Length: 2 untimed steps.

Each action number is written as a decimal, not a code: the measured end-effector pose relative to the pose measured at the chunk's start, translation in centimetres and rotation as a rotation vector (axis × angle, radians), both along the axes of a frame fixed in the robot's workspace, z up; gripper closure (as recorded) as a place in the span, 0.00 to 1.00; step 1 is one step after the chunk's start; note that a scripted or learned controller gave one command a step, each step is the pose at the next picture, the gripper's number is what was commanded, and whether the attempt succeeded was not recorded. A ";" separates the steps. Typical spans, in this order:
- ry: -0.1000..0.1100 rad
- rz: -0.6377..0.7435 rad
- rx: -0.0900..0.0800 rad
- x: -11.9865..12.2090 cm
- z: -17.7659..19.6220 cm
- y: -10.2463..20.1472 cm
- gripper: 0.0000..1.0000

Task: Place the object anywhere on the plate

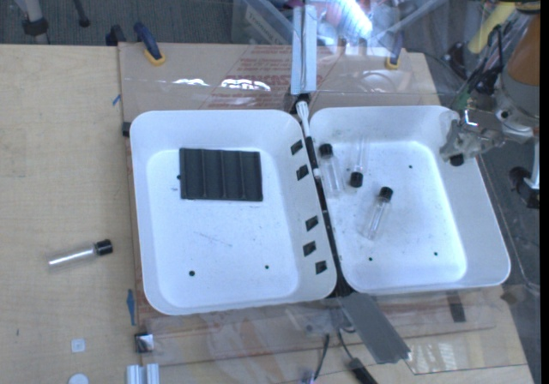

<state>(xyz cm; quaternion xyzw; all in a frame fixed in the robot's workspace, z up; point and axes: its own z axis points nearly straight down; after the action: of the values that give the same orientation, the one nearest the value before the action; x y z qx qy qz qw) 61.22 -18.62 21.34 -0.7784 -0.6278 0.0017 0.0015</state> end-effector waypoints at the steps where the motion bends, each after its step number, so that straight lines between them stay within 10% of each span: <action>1: -0.009 0.357 -0.002 5.3 6.1 4.8 1.00; 2: -0.003 0.373 0.002 5.5 6.4 15.6 1.00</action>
<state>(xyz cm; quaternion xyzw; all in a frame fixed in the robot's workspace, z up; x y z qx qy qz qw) 66.68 -2.97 27.74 -0.6486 -0.7611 0.0002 0.0013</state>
